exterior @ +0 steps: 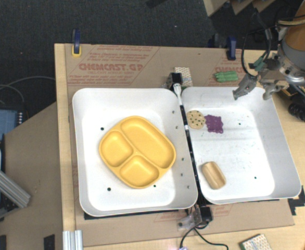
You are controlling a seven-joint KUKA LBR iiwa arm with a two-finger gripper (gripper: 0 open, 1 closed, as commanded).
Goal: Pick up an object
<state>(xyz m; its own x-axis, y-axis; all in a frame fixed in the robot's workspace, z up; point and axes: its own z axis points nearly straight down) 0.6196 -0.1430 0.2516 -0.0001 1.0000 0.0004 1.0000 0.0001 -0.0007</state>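
Note:
In the right bin (277, 155) lie a round speckled cookie (195, 119), a purple grape-like cluster (214, 123) beside it, and a tan bread roll (213, 174) near the front. My gripper (256, 89) hangs over the bin's far right edge, well apart from all three. Its two fingers (242, 88) are spread with nothing between them. The left bin (85, 155) holds a yellow divided plate (137, 151).
A green object (226, 77) lies on the cardboard behind the right bin, close to the gripper. A small checkered item (183, 76) sits behind the gap between the bins. Clamps hold the board at the back edge.

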